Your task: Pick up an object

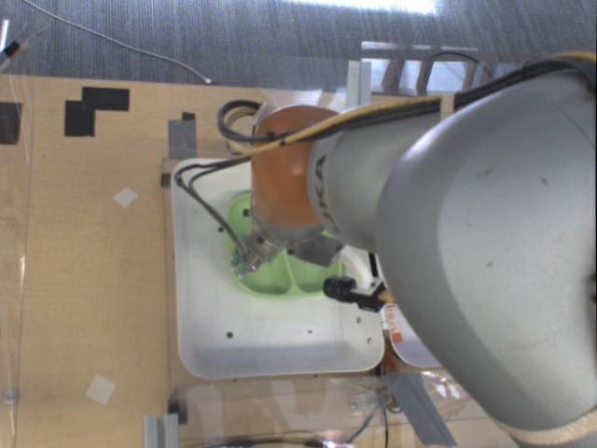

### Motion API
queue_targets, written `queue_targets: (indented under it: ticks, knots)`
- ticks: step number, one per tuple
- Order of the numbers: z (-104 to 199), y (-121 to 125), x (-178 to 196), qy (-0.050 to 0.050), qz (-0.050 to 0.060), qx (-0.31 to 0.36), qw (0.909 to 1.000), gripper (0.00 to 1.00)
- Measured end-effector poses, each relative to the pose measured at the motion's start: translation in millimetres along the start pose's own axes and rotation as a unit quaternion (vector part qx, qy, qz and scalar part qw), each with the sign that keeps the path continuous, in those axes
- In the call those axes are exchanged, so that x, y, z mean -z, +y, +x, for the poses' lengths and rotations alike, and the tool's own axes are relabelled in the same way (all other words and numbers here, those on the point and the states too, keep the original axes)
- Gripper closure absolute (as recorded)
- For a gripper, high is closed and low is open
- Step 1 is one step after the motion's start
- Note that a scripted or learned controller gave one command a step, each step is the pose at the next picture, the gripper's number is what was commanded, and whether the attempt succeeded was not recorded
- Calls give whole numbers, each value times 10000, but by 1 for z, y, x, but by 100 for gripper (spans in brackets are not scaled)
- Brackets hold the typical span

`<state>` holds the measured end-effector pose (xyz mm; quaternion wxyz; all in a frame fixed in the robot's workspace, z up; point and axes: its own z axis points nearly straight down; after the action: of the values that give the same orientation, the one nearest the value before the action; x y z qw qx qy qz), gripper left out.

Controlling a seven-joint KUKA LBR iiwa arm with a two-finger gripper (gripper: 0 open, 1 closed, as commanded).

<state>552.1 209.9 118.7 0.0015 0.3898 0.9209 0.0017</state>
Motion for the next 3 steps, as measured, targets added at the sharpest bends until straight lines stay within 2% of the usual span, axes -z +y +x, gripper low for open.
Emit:
queue_targets:
  ticks: [1, 2, 3]
  knots:
    - [5, 6, 61, -4, -11, -1998, 9798, 100]
    - [41, -28, 51, 0, 26, -3565, 9343, 100]
    - [62, -31, 49, 2, 19, -4982, 8670, 100]
